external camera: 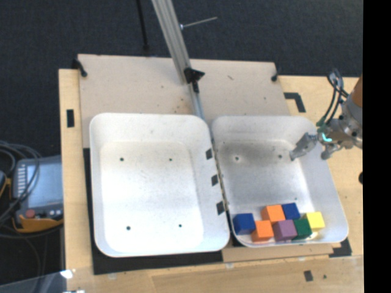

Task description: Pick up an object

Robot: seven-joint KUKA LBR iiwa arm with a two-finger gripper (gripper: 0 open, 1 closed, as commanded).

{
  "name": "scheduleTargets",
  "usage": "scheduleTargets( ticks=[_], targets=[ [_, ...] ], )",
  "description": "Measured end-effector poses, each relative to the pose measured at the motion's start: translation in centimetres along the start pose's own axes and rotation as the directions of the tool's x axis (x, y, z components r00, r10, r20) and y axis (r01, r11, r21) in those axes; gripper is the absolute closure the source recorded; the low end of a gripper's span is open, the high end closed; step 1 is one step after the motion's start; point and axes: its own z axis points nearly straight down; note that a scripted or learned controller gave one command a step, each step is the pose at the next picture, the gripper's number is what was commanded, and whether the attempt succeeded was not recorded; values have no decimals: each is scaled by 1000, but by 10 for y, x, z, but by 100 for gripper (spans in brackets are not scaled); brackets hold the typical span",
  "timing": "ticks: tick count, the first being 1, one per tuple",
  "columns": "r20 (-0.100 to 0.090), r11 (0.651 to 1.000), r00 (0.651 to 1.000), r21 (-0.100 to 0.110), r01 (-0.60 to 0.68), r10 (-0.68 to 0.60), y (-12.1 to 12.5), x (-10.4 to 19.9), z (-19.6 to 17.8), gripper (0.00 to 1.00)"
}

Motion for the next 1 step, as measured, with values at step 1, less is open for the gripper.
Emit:
scheduleTargets(
  ticks=[1],
  targets=[
    [1, 1000, 1000, -4, 1, -1, 1, 0, -2, 0]
  ],
)
